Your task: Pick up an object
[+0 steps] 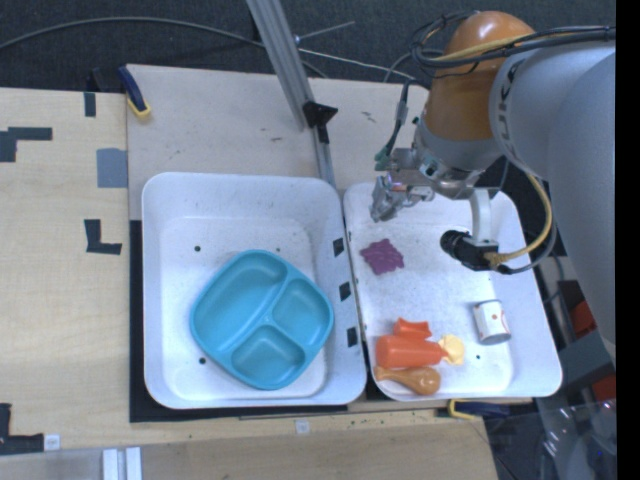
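My gripper (pixel 383 209) hangs over the far left part of the right bin (pixel 530 373), fingers pointing down at the bin floor. A flat purple piece (pixel 382 257) lies just in front of it, a short gap away. Nothing shows between the fingers, and how far apart they stand is unclear. At the bin's near edge lie an orange toy (pixel 407 349), a small yellow piece (pixel 452 348) and a brown drumstick-shaped toy (pixel 412 379). A small white cylinder (pixel 489 320) lies toward the bin's right side.
The left bin (pixel 160 218) holds a blue divided plate (pixel 262 318). A slanted metal pole (pixel 285 53) reaches down to the ridge between the bins. A black cable connector (pixel 462 247) dangles over the right bin, right of the gripper.
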`<state>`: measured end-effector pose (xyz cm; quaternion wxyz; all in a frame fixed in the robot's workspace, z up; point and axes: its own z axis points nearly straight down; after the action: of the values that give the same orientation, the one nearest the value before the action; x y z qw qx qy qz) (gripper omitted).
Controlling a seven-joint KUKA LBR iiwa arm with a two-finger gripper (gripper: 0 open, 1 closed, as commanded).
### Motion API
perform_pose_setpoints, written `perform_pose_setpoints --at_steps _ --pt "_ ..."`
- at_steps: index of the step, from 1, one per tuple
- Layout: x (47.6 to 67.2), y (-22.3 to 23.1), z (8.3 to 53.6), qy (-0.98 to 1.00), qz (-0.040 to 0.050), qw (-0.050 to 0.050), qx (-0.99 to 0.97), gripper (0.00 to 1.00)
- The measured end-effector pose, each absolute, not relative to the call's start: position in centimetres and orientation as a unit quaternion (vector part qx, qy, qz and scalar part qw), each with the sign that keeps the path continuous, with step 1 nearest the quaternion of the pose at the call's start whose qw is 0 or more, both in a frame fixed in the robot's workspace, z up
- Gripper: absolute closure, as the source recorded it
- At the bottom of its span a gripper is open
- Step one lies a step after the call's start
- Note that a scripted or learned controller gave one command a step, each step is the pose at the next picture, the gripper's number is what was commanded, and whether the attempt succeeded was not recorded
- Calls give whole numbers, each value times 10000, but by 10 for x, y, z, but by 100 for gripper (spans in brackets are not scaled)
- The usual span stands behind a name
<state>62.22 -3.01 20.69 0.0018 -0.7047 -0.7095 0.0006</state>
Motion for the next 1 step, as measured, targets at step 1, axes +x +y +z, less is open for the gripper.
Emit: perform_pose_setpoints --at_steps 1 --pt "603 29 205 -7098 7 20 -7044 100"
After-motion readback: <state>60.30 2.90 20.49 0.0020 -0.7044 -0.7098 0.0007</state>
